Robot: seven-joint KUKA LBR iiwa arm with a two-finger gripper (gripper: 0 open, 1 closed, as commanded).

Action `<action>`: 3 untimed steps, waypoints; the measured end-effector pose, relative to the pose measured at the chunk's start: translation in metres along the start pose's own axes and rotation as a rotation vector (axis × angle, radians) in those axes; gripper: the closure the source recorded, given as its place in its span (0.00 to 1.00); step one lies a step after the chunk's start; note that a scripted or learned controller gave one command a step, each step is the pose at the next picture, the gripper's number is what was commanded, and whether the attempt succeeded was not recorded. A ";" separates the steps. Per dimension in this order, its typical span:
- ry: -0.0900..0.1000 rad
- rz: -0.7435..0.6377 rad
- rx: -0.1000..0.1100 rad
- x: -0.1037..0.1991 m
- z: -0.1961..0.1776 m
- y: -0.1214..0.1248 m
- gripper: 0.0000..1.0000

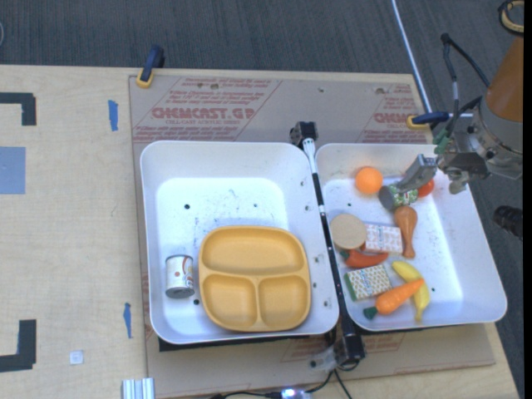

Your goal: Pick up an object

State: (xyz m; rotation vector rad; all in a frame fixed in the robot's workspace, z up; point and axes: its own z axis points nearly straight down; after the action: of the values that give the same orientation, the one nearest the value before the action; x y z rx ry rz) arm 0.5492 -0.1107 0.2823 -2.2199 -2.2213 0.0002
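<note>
We see 2 white bins on the bench. The left bin holds a yellow divided tray with 3 compartments and a small can lying just beside the tray's left edge. The right bin holds the toy food: an orange ball near the upper left, a drumstick, a round sandwich-like piece, a carrot, a banana, and 2 small printed packets, 1 pale and 1 greenish.

The arm comes in from the right, and the gripper is low over the upper part of the right bin, between the orange ball and the bin's right wall. Its tip sits among dark grey, green and red shapes just above the drumstick. We cannot tell whether its fingers are apart or closed, nor whether that green and red bit is a toy or part of the tool.

Progress, as we judge it: the reach into the bin is made, and the pick is unconfirmed. Nothing is visibly lifted clear of the bin floor; every toy we can name lies on it. Likeliest target is whatever sits under the tip, beside the drumstick's upper end. Left to do: secure a grasp, then raise the object free of the bin.
</note>
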 end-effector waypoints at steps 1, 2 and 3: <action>0.000 0.001 0.000 -0.022 0.159 -0.018 0.00; -0.008 0.003 -0.016 -0.003 0.193 -0.029 0.00; -0.011 0.004 -0.024 -0.004 0.181 -0.027 1.00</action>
State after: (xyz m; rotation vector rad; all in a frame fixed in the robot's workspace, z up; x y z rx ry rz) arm 0.5225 -0.1145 0.1016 -2.2419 -2.2348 -0.0144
